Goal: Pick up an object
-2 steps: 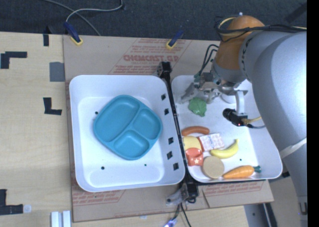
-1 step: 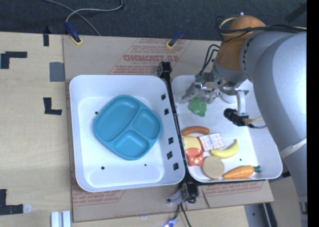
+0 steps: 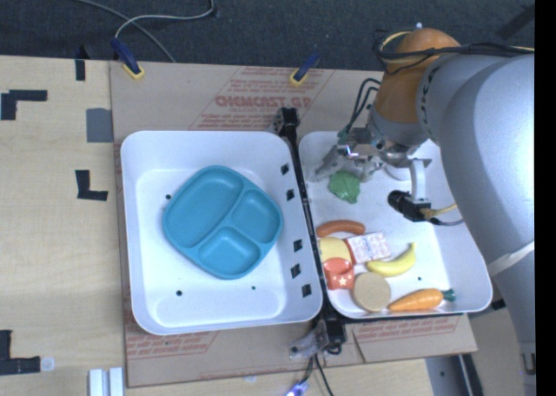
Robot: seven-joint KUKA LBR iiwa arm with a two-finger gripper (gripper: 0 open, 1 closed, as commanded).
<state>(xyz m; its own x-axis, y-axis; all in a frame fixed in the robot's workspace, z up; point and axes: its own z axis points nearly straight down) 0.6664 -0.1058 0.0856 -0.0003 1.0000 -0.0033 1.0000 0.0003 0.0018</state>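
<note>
Camera view puts the gripper [image 3: 351, 168] low over the far end of the right bin [image 3: 456, 251], and we read its jaws as standing apart with nothing clamped between them. Just beneath its tips, on the side toward us, lies a green toy vegetable [image 3: 346, 188], the nearest thing to take. We cannot say whether the tips touch it.

Our main worry is that the green piece looks small, rounded and lumpy. If the gripper closes off-centre, the piece may squirt out sideways or roll toward the wall. The descent also looks slightly off from the piece's middle, so the gripper may close on air.

To the gripper's left, close by, runs the divider [image 3: 298, 179] between the bins, which leaves little side room there. Beyond the divider is the left bin [image 3: 152, 173], holding a blue divided plate [image 3: 223, 221].

To the right and straight up from the gripper we have open room.

Further toward us from the gripper, well apart from the green piece, is a crowded cluster: a sausage [image 3: 340, 228], a banana [image 3: 393, 261], a round biscuit [image 3: 372, 292] and a carrot [image 3: 417, 300]. A piece knocked loose could end up among them.
</note>
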